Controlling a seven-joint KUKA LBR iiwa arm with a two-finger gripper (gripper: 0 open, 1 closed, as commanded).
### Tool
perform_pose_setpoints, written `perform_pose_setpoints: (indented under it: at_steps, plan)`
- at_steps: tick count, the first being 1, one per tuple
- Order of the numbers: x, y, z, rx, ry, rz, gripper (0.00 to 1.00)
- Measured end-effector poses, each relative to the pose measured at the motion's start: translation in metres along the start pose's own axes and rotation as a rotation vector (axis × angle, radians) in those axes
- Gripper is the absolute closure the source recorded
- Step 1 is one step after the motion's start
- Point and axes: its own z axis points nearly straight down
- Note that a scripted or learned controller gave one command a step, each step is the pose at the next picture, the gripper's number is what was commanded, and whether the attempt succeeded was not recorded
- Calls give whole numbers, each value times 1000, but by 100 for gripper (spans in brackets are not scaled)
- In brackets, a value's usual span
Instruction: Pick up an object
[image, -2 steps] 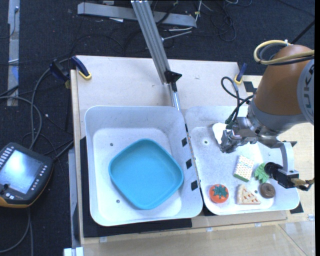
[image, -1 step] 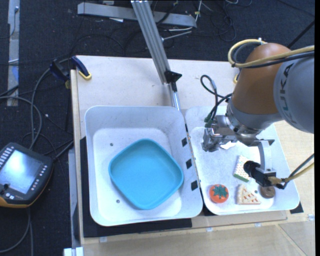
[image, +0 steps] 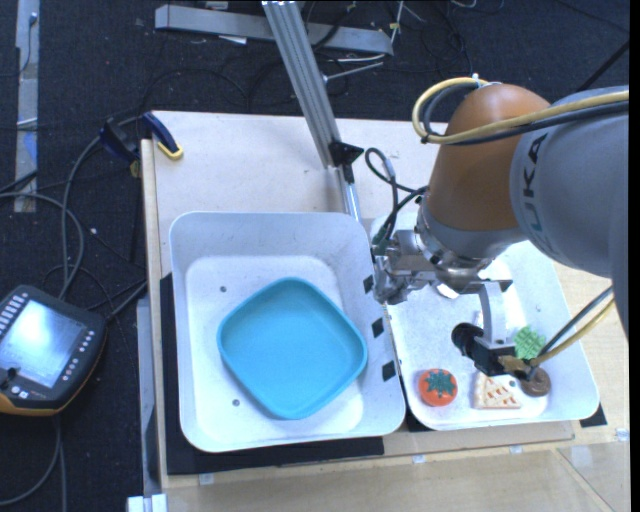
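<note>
This was a robotics lab or test cell rather than any home or shop: a large grey and orange industrial arm (image: 520, 170) reached over a plain pale table (image: 240, 165) carrying two shallow white bins (image: 200, 250), and a teach pendant (image: 40, 345) with a lit screen lay on the dark carpeted floor (image: 70, 100) at the left. Loose black cables (image: 85, 200) trailed across that floor, and an aluminium profile strut (image: 305, 75) rose at a slant from the table's far side, with a blue and yellow clamp (image: 160, 135) gripping its corner.
</note>
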Motion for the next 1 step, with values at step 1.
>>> perform_pose_setpoints:
  at_steps: [1]
  plan:
    - [52, -9, 19, 2, 0, -1, 100]
